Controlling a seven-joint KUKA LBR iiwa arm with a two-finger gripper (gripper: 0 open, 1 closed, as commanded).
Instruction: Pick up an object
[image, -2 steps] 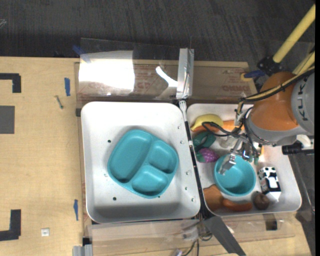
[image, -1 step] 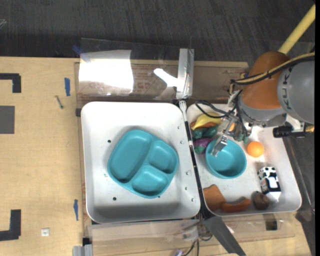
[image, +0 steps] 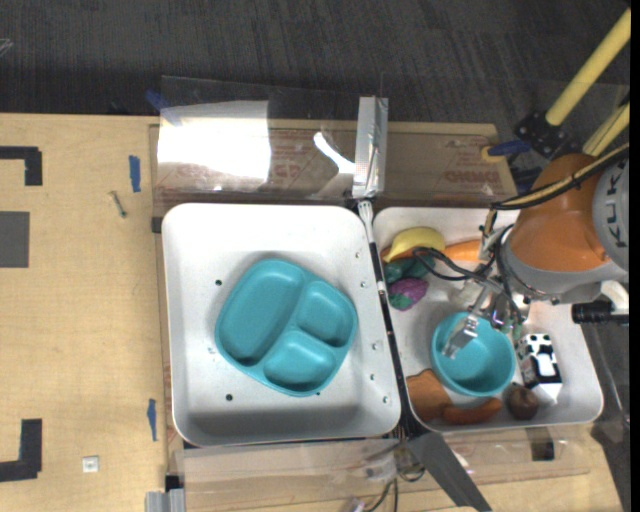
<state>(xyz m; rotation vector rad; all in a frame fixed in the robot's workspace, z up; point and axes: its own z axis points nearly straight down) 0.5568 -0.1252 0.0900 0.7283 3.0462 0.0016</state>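
My gripper (image: 476, 325) hangs over the right bin (image: 580, 395), its metal fingers reaching down just over the rim and into the mouth of a teal bowl (image: 475, 368). Whether anything sits between the fingers cannot be made out. Around the bowl lie a yellow banana-like toy (image: 415, 241), an orange carrot-like piece (image: 462, 250), a green and purple toy (image: 406, 285), a brown piece (image: 428, 391), an orange-brown sausage shape (image: 470, 409), a dark brown lump (image: 521, 402) and a black-and-white block (image: 541, 358).
The left bin (image: 195, 260) holds a teal divided plate (image: 287, 326). A clear plastic sheet (image: 215, 150) and a metal divider post (image: 368, 150) stand behind the bins. The orange-banded arm (image: 560, 235) covers the right bin's far right corner. Yellow poles (image: 595, 65) stand at top right.
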